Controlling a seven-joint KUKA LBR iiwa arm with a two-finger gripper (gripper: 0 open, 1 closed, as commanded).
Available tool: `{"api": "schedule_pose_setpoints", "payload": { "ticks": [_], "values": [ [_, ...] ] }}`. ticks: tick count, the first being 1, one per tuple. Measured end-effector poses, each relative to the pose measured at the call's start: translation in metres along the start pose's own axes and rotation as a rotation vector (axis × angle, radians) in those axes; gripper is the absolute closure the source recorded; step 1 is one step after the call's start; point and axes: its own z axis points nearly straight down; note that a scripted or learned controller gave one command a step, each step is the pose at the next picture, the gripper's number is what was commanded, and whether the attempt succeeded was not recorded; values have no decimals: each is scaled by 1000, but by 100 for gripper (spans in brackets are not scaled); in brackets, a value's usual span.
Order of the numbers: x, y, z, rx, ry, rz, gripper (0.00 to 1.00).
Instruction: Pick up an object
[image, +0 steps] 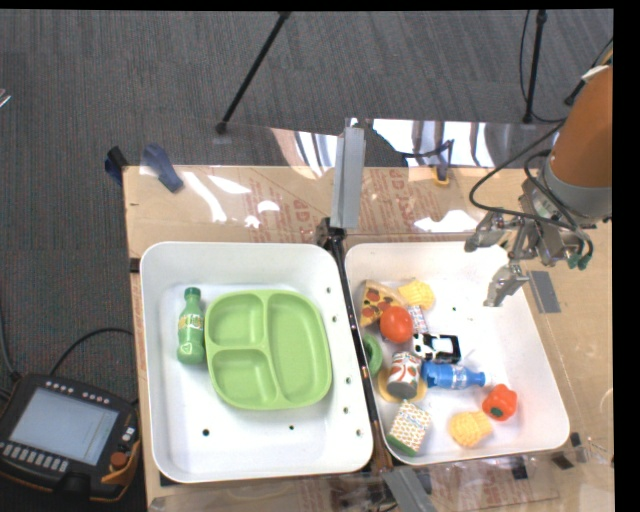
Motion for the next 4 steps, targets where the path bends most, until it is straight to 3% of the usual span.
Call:
{"api": "schedule_pose_setpoints", "payload": {
  "ticks": [1,2,3,4],
  "values": [
    [66,17,147,-2,7,81,0],
    [3,63,145,11,45,247,0],
    [3,88,145,3,5,300,0],
    [68,83,144,1,3,305,0]
  ]
}}
